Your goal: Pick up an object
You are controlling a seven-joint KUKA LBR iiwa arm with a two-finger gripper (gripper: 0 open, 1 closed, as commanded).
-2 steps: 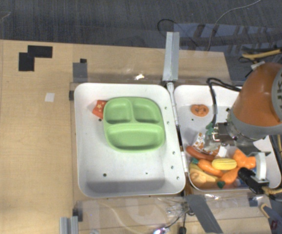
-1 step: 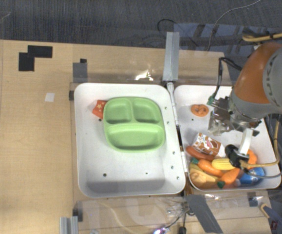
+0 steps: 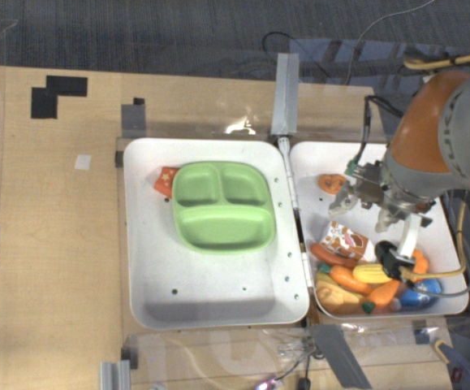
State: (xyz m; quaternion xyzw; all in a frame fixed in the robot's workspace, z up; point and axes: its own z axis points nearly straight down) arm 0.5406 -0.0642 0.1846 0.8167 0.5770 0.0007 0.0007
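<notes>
Dark carpet fills the top of the frame, and below it I see the pale wooden bench with black marks at upper left. Two white bins sit side by side at centre. On my screen the left bin holds a green divided tray, and a small red packet peeks out from under the tray's upper left corner. The right bin has its load crowded into the lower part: a printed snack packet, a red sausage-like piece, a carrot, a corn cob, a blue piece, and an orange slice lying apart near the top. The arm comes in from the right, and its gripper hangs over the right bin above the packet. I read the fingers as spread apart with nothing between them.
</notes>
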